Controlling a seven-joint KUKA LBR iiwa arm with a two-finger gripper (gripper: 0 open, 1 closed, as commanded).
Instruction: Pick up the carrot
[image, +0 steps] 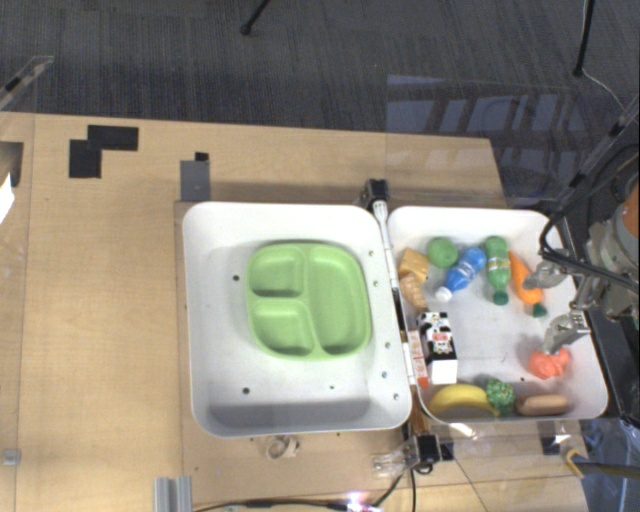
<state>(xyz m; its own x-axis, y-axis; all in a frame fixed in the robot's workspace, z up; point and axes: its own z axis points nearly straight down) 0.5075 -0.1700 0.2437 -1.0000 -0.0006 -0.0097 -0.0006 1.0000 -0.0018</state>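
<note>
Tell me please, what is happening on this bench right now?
A robot arm reaches in over the right bin, which holds toy food. Its gripper hangs near the bin's right side, above a small orange-red item. The carrot lies nearby beside a green bottle, not yet picked up. The left bin holds a green divided plate.

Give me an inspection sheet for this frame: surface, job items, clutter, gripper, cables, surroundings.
Surface: wooden bench bearing left bin and right bin.
Job's things: carrot lies in the right bin beside the green bottle, untouched.
Clutter: green tray in the left bin; blue bottle, banana, sausage in the right.
Grippers: gripper over the right bin's right side, holding nothing.
Cables: black loops by the arm.
Surroundings: dark carpet beyond the bench.
</note>
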